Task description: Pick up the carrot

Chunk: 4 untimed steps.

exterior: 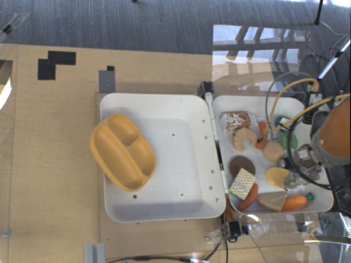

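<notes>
Item: small orange toy carrot with green stalk end (296,202), plastic-looking, lay at the right white bin's (329,204) near right corner beside a tan wedge (272,201); judged light, stiff, slippery, best pinched across its thick middle; jaws' state could not be told.

Cheese wedge (272,200) and sausage (248,197) crowd the carrot (294,203).

I see an orange carrot (295,203) with a green tip, a yellow tray (122,151), 2 white bins (181,201), possibly a red sausage (247,197).
</notes>
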Each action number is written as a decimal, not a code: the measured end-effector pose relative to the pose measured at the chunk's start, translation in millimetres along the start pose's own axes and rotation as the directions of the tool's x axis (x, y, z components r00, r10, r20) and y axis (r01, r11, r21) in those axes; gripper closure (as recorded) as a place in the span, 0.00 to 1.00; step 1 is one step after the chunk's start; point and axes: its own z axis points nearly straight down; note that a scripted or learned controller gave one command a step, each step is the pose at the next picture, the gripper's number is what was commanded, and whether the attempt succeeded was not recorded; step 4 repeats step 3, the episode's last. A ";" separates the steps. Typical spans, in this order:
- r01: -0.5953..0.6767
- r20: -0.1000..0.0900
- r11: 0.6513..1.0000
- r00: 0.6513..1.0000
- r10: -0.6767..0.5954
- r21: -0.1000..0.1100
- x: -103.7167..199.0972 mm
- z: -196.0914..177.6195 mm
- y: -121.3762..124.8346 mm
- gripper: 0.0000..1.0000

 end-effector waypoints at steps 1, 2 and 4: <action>0.457 0.013 0.889 0.890 -0.457 -0.018 1.8 -6.8 -27.9 1.00; 0.745 0.010 0.666 0.667 -0.745 -0.013 -4.3 -139.3 4.2 1.00; 0.744 0.018 0.668 0.668 -0.744 -0.009 -6.5 -145.9 3.0 1.00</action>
